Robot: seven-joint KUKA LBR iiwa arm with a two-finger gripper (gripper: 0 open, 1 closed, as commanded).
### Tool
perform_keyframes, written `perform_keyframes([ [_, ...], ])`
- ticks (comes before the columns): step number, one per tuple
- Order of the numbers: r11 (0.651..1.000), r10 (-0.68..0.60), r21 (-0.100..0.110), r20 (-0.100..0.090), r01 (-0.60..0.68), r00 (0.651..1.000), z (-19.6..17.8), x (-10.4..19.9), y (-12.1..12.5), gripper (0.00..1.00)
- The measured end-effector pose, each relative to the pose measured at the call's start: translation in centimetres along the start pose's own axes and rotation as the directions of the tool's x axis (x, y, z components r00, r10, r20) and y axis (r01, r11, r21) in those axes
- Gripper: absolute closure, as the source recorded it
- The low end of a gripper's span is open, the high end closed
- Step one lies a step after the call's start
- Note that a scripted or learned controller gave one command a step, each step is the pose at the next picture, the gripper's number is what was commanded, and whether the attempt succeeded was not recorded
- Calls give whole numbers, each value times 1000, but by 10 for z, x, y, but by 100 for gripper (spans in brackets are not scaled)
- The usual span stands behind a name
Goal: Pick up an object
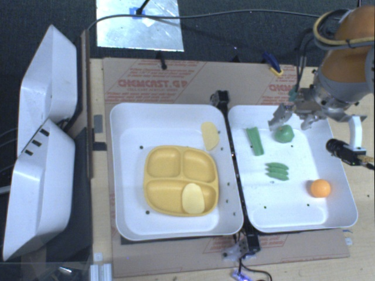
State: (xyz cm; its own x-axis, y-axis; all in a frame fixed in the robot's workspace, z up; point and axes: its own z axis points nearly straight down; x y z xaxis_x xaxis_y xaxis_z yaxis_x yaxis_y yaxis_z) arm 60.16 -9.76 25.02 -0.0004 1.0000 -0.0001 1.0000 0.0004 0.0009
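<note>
Pale wooden counter (176, 78) on dark floor, two shallow white bins, right bin (334, 215) centre-right holding rounded green plastic lump (285, 134), hand (293, 117) spread apart above it

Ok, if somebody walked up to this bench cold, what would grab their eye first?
Probably the yellow divided tray in the left bin, with one pale yellow piece lying in its lower right compartment and another beside it near the bin's right wall. Next, the gripper, fingers apart, poised over a round green object at the top of the right bin. An orange ball sits alone towards that bin's lower right.
</note>
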Motion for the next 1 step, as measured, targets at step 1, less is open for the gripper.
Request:
perform_keyframes([
  [1,1000,0,5,-1,0,1000,58,5,6,0],
])
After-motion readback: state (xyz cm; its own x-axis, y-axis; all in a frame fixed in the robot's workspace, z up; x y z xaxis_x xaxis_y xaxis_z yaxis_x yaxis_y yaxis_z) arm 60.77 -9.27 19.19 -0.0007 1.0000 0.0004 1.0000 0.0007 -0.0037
